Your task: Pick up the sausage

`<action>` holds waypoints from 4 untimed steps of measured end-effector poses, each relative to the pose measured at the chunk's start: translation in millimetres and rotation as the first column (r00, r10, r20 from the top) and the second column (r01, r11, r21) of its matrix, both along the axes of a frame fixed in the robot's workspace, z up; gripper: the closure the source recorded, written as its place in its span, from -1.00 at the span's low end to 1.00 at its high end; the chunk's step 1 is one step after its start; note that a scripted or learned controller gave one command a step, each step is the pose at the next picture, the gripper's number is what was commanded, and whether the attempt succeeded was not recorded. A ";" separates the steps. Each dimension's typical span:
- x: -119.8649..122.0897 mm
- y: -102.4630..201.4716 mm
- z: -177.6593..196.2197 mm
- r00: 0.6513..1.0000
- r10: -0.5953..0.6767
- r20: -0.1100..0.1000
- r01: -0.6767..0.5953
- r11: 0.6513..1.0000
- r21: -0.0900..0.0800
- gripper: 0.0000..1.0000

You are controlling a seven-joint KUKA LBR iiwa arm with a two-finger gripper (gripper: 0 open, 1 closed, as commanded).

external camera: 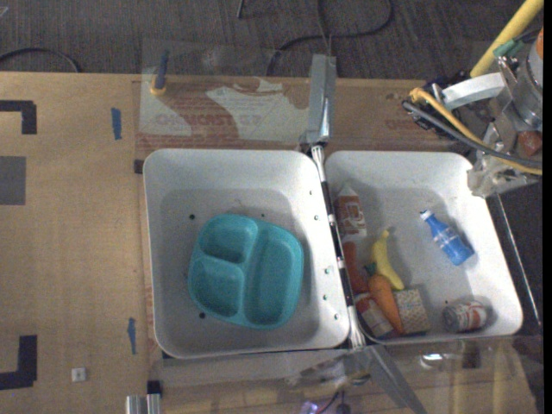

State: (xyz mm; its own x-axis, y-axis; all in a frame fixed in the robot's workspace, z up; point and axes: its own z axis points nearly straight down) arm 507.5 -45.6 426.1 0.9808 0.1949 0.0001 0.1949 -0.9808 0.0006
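Lying in right bin (492,257), sausage (352,266) far from arm (517,102).

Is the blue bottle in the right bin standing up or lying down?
Lying down. The blue bottle rests on its side on the right bin's floor, white cap toward the upper left, apart from the banana.

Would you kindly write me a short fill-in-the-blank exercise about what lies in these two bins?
1. The teal divided plate lies in the ____ bin.
2. The blue bottle lies in the ____ bin.
3. The yellow ____ lies beside the carrot.
4. The sausage lies along the right bin's ____ wall.

Missing words: left; right; banana; left
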 end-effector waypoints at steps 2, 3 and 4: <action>150.7 66.1 8.8 0.981 0.193 -0.001 -0.193 0.981 0.000 1.00; 133.5 5.8 8.6 0.875 0.483 -0.004 -0.483 0.875 0.003 1.00; 141.9 8.7 -161.1 0.779 0.627 -0.003 -0.627 0.779 0.003 1.00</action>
State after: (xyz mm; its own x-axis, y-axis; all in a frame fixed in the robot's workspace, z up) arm 649.3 -36.9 264.9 0.6418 0.7668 -0.0025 0.7668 -0.6418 -0.0027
